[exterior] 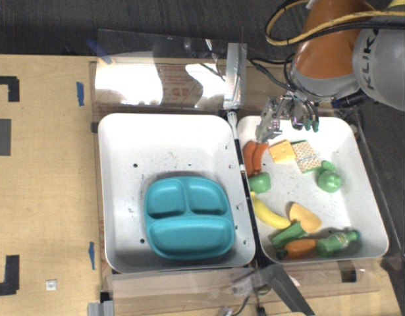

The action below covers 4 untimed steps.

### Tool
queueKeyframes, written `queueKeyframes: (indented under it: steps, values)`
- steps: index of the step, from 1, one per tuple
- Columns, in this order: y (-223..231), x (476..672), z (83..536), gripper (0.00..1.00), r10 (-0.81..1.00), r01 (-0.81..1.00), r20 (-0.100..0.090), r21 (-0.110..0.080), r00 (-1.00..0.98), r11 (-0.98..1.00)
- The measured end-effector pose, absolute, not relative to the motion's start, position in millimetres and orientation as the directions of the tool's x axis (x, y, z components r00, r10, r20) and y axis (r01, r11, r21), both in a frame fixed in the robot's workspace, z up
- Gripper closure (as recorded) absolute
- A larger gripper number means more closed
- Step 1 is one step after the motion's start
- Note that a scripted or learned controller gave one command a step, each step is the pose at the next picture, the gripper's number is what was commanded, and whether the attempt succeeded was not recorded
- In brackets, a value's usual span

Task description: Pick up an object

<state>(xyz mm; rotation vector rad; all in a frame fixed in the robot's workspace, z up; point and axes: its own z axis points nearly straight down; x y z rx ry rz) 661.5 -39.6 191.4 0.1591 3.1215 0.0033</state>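
My gripper [276, 125] hangs over the far left corner of the right bin [360, 196], just above a red-orange sausage-shaped piece [255, 155] and a yellow cheese block [281, 151]. Nothing visibly sits in it. Close by lie a speckled cracker [306, 155], a green pepper [328, 178] and a small green piece [260, 183]. Nearer the front are a banana [271, 214], a yellow-orange slice [304, 217], a green vegetable [288, 232], an orange carrot [301, 246] and a green bottle [337, 241].
The left bin [123, 150] holds a teal divided plate [188, 217] at its front. A metal divider strip [235, 78] stands behind the gap between the bins. The orange-banded arm [334, 38] with yellow cables looms over the back right.
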Motion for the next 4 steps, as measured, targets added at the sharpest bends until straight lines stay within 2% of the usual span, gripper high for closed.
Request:
queueKeyframes:
  steps: [1, 2, 3, 4]
  values:
    - [-2, 647.1, 244, 1.0, -0.106, -0.106, -0.013, 0.0, -0.994, 0.994]
    - [-17, 668.5, 284, 1.0, -0.342, -0.342, -0.012, -0.003, -0.94, 0.94]
    - [-4, 668.2, 301, 1.0, -0.372, -0.372, -0.012, -0.003, -0.928, 0.928]
    - [10, 668.2, 337, 1.0, -0.451, -0.451, -0.013, -0.005, -0.892, 0.892]
